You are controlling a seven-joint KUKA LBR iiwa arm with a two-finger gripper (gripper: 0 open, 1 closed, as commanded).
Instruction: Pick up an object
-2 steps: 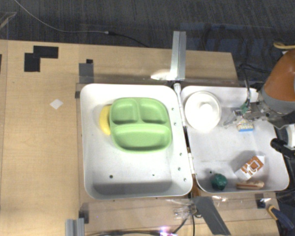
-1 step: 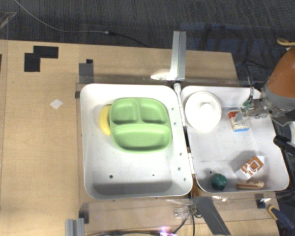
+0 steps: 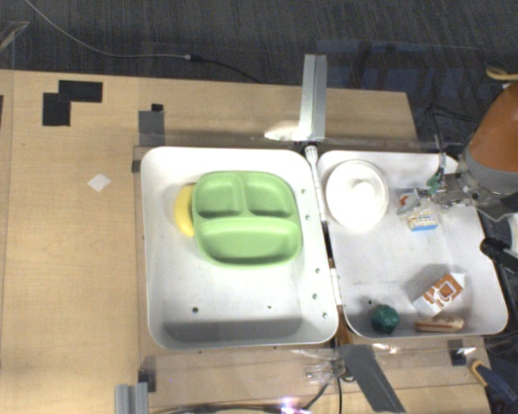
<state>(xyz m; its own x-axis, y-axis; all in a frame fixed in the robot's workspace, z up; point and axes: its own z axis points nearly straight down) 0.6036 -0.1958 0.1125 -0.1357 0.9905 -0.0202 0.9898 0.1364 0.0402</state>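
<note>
wooden bench [image 3: 69, 257] bore two white bins [image 3: 242, 317]. no readable writing on small packet [image 3: 421, 221]. gripper [image 3: 438, 190] hovered just above packet, opening impossible to tell; orange-white carton [image 3: 441, 292] lay well below it.

Both bins, left [image 3: 168, 257] & right [image 3: 475, 257], look like smooth white plastic w/ slight sheen; bench [image 3: 60, 248] is pale wood-look board, matt, and the upright post [image 3: 314, 97] betw. the bins reads as brushed metal. Green divided tray [image 3: 244, 216] = smooth matt plastic, the yellow item [image 3: 183, 211] under its edge also plastic-looking; white bowl [image 3: 356, 195] smooth, faintly glossy. Small carton [image 3: 440, 291] looks like printed cardboard, green ball [image 3: 384, 318] dull-surfaced, arm's orange band [image 3: 506, 136] glossy; floor behind is dark rough carpet.
</note>
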